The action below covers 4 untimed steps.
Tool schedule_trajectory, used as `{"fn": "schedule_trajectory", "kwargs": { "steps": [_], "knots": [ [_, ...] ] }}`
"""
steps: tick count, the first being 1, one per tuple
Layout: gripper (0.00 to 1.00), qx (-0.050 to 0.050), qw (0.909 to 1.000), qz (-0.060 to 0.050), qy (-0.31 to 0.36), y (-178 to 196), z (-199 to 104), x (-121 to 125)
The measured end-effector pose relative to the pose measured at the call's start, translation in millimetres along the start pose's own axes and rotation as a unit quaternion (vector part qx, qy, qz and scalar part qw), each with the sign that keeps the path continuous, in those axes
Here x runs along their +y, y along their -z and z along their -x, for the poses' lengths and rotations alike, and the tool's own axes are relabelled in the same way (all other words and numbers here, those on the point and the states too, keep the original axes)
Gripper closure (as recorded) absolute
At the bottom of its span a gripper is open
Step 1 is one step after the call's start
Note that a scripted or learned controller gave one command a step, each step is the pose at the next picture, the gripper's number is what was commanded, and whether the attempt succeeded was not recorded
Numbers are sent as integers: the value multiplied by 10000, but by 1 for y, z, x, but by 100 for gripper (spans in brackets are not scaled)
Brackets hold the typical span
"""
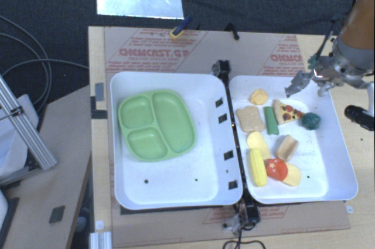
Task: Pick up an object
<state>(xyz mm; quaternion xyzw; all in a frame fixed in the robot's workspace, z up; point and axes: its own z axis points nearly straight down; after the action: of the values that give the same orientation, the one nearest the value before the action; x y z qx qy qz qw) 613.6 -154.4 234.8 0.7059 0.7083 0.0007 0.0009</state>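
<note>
The gripper (pixel 309 81) hung above the far edge of the right bin (pixel 340 142), its two grey fingers spread apart with nothing between them, one tip toward the bin's middle and the other nearer the arm (pixel 358 31). Every candidate for picking lay in that right bin: a small yellow round piece (pixel 258 96) near the far edge, a slice of toy bread (pixel 251 119) just on the near side of it, a green stick-shaped piece (pixel 270 120) beside the bread, a toy pizza slice (pixel 286 112) touching or almost touching that stick, and a dark green lumpy piece (pixel 310 120) toward the right edge. Closer to the near edge sat a pale yellow piece (pixel 256 139), a bread roll (pixel 286 147), a corn cob (pixel 258 167), a tomato (pixel 276 169) and a yellow wedge (pixel 292 175), crowded together. The left bin (pixel 135 189) carried a green divided plate (pixel 156 124). The pieces looked like light, stiff plastic toys, smooth and probably slippery. The pizza slice, lying nearest the open fingers, seemed the likeliest target; being flat, it would best be pinched across its narrow width, though the neighbouring green stick could get in the way.
</note>
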Motion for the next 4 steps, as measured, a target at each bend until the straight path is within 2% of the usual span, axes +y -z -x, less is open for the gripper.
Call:
{"fn": "schedule_trajectory", "kwargs": {
  "steps": [1,2,3,4],
  "knots": [
    [0,17,10000,-52,-6,-119,-27,-23],
    [0,-1,10000,41,-10,-147,21,28],
    [0,-34,10000,77,1,-28,54,59],
    [0,15,10000,-32,20,-146,10,54]
  ]
}}
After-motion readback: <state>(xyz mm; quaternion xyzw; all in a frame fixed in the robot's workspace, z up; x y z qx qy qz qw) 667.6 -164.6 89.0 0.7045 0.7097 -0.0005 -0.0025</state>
